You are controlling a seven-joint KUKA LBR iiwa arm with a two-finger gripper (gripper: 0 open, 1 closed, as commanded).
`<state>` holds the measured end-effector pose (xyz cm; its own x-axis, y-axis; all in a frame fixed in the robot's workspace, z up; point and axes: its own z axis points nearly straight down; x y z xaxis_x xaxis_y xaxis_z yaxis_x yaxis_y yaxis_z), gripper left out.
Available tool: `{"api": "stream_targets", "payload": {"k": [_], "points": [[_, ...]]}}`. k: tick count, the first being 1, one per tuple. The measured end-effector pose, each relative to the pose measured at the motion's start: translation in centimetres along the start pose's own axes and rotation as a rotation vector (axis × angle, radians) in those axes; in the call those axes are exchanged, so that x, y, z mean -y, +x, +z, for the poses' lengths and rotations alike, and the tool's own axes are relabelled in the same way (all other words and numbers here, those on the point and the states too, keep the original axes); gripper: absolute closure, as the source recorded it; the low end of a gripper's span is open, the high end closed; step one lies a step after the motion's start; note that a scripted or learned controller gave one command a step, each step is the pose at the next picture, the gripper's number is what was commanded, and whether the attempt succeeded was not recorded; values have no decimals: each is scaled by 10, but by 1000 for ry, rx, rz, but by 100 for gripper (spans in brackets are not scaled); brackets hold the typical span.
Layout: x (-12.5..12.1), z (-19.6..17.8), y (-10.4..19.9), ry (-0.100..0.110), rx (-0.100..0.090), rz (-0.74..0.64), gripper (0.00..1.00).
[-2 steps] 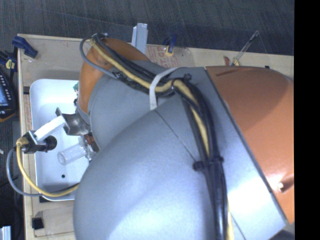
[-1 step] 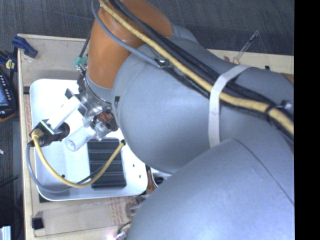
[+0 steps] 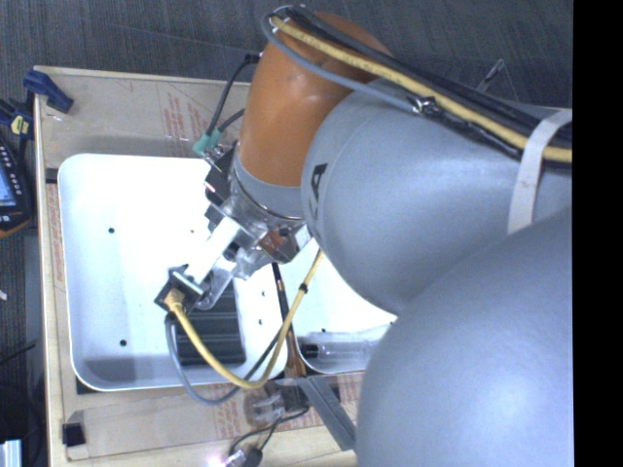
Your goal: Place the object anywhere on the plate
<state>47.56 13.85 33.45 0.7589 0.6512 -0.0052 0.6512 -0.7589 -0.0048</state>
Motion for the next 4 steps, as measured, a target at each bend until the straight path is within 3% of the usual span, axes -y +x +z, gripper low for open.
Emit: {"api": "stream_targets", "payload": {"k": [1, 2, 3, 4], "points": [[26, 23, 71, -1, 1, 9, 100], [10, 9, 113, -1, -2, -232, 100], [54, 62, 61, 2, 2, -577, 100], [-15, 58, -13, -1, -2, -583, 100]]}}
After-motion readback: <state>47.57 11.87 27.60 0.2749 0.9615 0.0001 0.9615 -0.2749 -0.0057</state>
